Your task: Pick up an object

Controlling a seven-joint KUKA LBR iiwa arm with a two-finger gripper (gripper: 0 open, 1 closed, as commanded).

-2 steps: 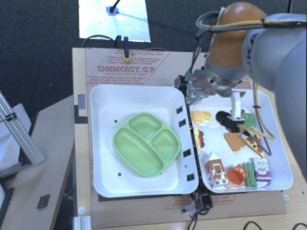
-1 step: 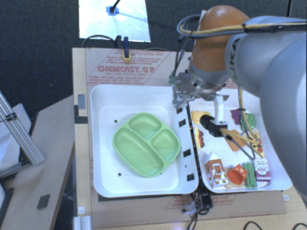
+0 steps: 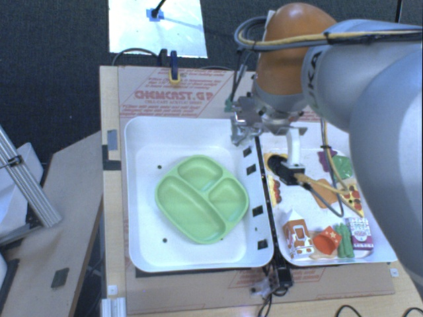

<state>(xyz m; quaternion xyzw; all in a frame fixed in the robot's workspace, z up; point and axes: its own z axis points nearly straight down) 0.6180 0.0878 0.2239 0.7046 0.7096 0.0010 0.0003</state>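
The pick has not been made, as far as the view shows. The gripper (image 3: 246, 136) hangs at the end of the arm (image 3: 370, 78), above the far end of the strip where the two bins meet. It is just past the far edge of the green plate (image 3: 201, 199). I cannot tell whether the jaws are open or closed, since the wrist hides them from above, and nothing can be seen held between them.

Everything that could be picked lies in its bin. The green plate sits alone and flat in the middle of the left bin (image 3: 145, 243). The right bin (image 3: 330, 261) holds a crowd of small things. Among them are a small carton (image 3: 297, 236) and an orange piece (image 3: 326, 241) at the near end, and a pizza slice (image 3: 350, 197) further back. Both bins rest on the bench (image 3: 73, 177).

By my reading, the whole of the work is left: choosing a thing, coming down on it, closing, and lifting it clear.
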